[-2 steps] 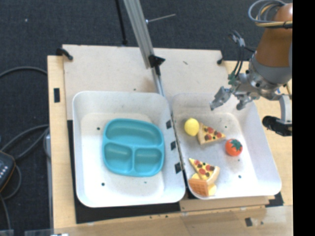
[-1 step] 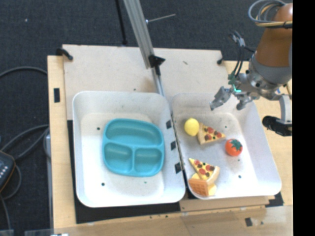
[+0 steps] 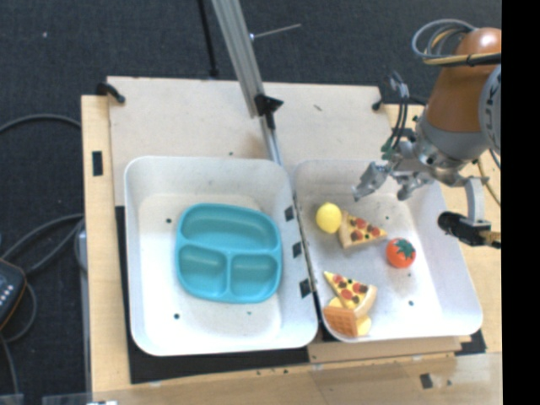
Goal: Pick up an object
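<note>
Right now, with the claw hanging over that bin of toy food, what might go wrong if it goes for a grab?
The gripper is open above the right bin. The lemon touches a pizza slice, so closing on one may nudge the other. The round tomato could roll away. The other pizza slice lies on the bin's rim, awkward to reach.

Arm [image 3: 462,83] cut off at right edge.

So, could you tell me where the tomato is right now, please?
The tomato lies in the right bin, just right of the upper pizza slice and below the gripper.
</note>
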`<act>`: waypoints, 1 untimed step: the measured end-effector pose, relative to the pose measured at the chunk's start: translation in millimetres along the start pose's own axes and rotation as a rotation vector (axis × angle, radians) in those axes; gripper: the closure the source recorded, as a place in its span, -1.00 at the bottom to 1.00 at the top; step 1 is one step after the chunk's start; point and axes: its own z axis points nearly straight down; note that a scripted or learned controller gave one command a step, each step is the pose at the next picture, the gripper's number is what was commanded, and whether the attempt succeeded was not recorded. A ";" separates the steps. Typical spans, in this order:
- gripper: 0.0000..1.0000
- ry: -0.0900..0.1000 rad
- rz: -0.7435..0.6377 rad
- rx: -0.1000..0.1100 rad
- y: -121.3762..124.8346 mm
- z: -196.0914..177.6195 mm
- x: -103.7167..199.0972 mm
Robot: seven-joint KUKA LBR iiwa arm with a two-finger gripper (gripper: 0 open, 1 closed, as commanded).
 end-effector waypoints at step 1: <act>-1.00 0.000 0.000 0.001 -9.4 56.4 -5.3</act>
